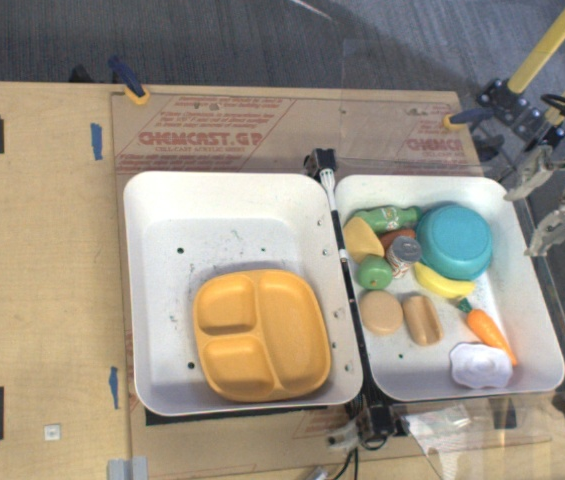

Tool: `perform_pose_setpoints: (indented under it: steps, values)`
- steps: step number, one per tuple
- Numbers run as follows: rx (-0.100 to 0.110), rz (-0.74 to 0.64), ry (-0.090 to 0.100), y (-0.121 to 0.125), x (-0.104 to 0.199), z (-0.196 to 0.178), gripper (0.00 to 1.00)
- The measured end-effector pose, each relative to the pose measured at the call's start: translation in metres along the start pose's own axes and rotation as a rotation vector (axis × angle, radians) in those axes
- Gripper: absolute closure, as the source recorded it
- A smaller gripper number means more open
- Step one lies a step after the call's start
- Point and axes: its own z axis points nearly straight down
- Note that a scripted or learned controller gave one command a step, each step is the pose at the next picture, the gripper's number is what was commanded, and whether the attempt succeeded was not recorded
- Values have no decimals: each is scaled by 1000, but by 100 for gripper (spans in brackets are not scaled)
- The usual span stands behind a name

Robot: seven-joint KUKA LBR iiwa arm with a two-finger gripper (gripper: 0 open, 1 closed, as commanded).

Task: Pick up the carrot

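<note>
The carrot (489, 332) is small and orange with a green top. It lies slantwise on the floor of the right bin (534, 303), near the bin's right wall, with its green end pointing up-left toward a yellow banana (444, 284). A white crumpled object (481, 366) sits just in front of its tip, touching or nearly touching it. The carrot's top side is uncovered.
The right bin also holds a teal bowl (454, 240), a green bottle (387, 217), a yellow wedge (364, 238), a green round fruit (374, 273), a small can (402, 252), a beige bun (382, 313) and a bread roll (422, 320). A yellow divided tray (260, 334) lies in the left bin (222, 218).
</note>
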Motion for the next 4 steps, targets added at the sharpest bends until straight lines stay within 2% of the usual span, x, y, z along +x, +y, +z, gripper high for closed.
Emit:
perform_pose_setpoints:
  steps: [1, 2, 3, 4]
  values:
    - [-7, 3, 20, -11, 102, 150, 0]
    - [1, 192, -7, 76, 99, 194, 0]
    - [2, 191, -21, 76, 95, 180, 100]
    - [-3, -316, -13, 54, 97, 193, 100]
